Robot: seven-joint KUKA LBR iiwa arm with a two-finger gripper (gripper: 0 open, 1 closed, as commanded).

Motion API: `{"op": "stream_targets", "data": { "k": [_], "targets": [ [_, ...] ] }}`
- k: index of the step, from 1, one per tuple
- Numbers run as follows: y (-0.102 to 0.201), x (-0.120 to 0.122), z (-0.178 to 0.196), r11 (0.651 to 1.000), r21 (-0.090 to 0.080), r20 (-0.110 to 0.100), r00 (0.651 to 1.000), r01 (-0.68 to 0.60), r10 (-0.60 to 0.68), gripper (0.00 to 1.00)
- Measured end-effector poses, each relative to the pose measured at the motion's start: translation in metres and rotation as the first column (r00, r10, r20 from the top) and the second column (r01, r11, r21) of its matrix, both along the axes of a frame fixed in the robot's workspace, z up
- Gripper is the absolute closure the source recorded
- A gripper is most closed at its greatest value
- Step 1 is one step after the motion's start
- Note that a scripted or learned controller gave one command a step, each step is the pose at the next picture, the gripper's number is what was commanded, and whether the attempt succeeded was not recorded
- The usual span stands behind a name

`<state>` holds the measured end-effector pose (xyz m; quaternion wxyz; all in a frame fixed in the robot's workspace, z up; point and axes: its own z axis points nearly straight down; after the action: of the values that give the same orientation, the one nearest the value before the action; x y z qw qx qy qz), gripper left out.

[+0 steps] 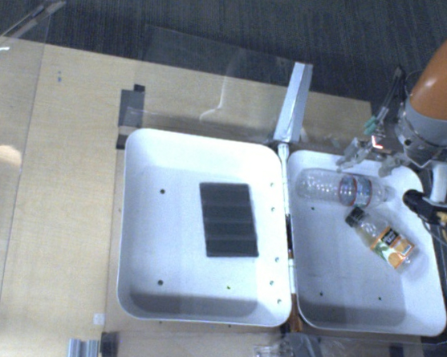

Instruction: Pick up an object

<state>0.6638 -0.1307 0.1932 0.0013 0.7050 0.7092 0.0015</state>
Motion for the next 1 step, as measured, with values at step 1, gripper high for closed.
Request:
{"op": "stream_targets", "data": {
  "k": [1],
  "targets": [
    [-0.0305, 0.0060, -0.0757, 0.992, -0.002, 0.005, 0.992, -0.123, 0.123, 0.00]
  ]
}}
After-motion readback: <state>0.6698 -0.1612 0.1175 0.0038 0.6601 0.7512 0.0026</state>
